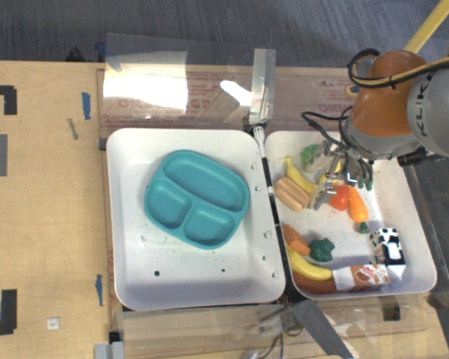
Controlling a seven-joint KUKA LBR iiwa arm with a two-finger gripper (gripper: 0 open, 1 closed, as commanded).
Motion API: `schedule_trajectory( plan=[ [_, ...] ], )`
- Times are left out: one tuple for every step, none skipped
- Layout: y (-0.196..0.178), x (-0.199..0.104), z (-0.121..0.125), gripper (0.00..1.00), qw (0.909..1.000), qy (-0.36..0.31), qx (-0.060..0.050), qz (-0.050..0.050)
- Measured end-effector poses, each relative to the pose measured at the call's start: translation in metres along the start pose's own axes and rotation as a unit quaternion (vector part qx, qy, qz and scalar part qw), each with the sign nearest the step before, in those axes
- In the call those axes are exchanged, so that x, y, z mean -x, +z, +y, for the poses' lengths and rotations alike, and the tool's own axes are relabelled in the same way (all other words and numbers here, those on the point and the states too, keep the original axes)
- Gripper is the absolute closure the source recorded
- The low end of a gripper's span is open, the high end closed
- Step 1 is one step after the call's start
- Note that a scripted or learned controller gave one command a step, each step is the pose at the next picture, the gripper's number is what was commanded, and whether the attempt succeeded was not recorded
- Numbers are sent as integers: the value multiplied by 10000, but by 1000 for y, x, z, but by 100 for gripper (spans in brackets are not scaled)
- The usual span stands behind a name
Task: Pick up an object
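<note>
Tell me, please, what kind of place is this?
Probably a robot lab's test bench, not a real kitchen: a grey and orange arm reaches over two white bins, one with a teal divided plate, one with toy food such as a banana.

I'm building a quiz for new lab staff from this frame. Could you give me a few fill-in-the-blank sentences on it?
1. The teal divided plate lies in the ____ bin.
2. The plate has ____ compartments.
3. The gripper hangs over the ____ bin, near the hot dog.
4. The broccoli lies against a ____ at that bin's near side.

Missing words: left; three; right; banana
</note>
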State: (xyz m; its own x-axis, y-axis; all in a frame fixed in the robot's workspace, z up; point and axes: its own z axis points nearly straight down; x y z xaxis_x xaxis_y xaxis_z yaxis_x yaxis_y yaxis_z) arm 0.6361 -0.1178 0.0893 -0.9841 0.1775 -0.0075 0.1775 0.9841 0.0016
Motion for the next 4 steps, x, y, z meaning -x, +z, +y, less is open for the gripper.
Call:
schedule_trajectory(
  plan=[
    [-14, 4, 1, 100, 10000, -10, -4, -74],
    [-140, -4, 61, 100, 9998, 158, 17, -71],
    [-95, -84, 49, 100, 10000, -14, -4, 39],
    [-189, -44, 42, 100, 9992, 389, 2, -48]
  ],
)
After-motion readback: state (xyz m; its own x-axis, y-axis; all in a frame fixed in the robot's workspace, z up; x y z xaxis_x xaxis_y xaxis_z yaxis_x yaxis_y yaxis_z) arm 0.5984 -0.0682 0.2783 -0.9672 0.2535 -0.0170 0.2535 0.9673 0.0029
